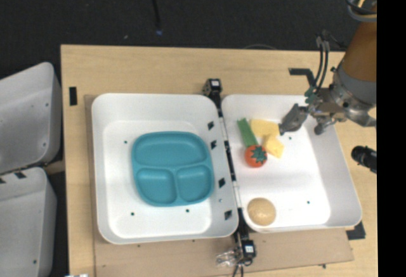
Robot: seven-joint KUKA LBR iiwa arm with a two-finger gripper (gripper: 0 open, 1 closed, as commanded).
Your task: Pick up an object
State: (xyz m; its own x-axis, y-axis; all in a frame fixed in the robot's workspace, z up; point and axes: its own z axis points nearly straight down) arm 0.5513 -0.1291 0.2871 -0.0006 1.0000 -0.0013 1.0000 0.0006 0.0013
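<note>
Objects for picking lie in the right bin (pixel 330 206): a green stick-shaped piece (pixel 246 132), two yellow blocks, one larger (pixel 264 127) and one smaller (pixel 275 147), a red tomato-like toy (pixel 256 155), and a round tan bun-like item (pixel 261 211) in the bin's lower left corner. The first four are bunched together at upper left of that bin, touching or nearly so. The left bin (pixel 108 206) holds a teal divided plate (pixel 171 166).

Gripper (pixel 304 118) hangs over the upper right part of the right bin, just right of the larger yellow block. Fingers appear spread, one dark finger (pixel 292 120) angled toward the yellow block, the other toward the frame's right; nothing sits between them. No grasp yet, by my reading.

Risks from here:
- Cluster is tight. A descent onto it could land one finger on top of a piece instead of beside it, pushing it flat and closing on nothing.
- Yellow blocks look like wedges; angled faces may slip out as the fingers close.
- Tomato toy is round and may roll toward the bin's centre if nudged.
- Closing on two pieces at once could drop one on lift.
- Bun stands well apart from the rest; probably the cleaner target, though close to the bin wall, which may block a finger.

Height of the gripper above the bin floor cannot be judged from this slant.
</note>
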